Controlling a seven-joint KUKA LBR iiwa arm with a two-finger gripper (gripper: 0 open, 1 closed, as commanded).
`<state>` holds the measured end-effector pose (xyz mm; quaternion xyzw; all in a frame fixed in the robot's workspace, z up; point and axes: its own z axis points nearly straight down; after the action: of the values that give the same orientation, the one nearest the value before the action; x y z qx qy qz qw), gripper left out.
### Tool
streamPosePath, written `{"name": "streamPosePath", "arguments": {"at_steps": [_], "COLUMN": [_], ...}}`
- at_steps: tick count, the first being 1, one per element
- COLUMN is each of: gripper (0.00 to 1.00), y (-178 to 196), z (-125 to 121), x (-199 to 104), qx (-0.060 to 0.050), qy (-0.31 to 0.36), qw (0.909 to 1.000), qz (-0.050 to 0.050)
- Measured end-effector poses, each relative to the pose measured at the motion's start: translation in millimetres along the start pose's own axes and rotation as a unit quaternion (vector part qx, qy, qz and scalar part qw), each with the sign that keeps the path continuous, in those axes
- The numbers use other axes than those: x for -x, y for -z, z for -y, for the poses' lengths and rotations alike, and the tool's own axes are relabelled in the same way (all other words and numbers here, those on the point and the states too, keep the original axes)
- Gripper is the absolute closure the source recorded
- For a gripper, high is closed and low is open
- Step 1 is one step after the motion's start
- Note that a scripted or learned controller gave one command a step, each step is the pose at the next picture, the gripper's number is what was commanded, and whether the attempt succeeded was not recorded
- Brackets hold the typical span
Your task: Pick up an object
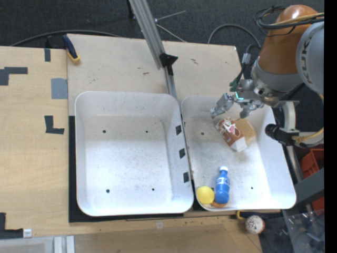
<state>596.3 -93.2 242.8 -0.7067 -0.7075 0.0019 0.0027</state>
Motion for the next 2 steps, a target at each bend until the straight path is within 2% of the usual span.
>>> {"name": "streamPosePath", "arguments": {"at_steps": [1, 2], "gripper": [0.0, 0.0], "y": [2.6, -41.2], "z": [-0.8, -1.2], "x": [0.2, 2.4], "qx": [0.002, 0.0], "qy": [0.0, 0.0], "qw": [1.0, 1.0], "qz": [0.0, 0.001]}}
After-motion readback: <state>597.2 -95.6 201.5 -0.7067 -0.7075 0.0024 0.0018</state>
